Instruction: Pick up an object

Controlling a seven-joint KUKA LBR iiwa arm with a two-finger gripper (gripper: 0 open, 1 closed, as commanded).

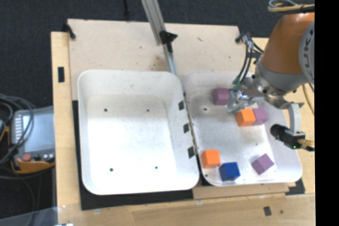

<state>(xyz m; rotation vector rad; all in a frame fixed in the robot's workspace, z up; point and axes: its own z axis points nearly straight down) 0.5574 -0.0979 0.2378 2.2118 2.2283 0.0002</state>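
Note:
My gripper (238, 104) hangs over the upper middle of the right bin (212, 82), below the grey and orange arm. An orange block (246, 117) lies just under and right of it, touching a light purple block (260, 115). Another light purple block (221, 96) sits just left of the gripper. Near the bin's front lie an orange block (211, 157), a blue block (229, 171) and a purple block (262, 163). Nothing shows between the fingers.
The left bin (132, 129) stands beside the right one, with black clips along the shared rim. A slanted metal pole (151, 2) rises behind the bins. A black part with a cable (286, 136) sticks out at the right.

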